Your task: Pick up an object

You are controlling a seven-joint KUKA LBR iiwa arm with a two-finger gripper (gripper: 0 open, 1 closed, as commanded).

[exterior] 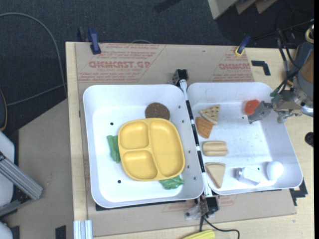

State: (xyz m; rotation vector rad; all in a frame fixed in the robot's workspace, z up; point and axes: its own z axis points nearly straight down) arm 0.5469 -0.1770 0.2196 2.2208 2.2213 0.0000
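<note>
cardboard sheet [149,59] | red print "GIEMCAST GP" | partly legible, repeated right

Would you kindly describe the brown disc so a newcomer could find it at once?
Start at the left bin, which holds a yellow divided plate. Just beyond the plate's far edge lies the brown disc, a flat, round burger patty, the one dark item among yellow and green.

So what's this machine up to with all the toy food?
A robot arm reaches in from the right, and its hand hovers over the right bin, beside a small red piece. Nothing is in its grip. Bread-like pieces lie along that bin's left side. A yellow divided plate sits in the left bin.
</note>
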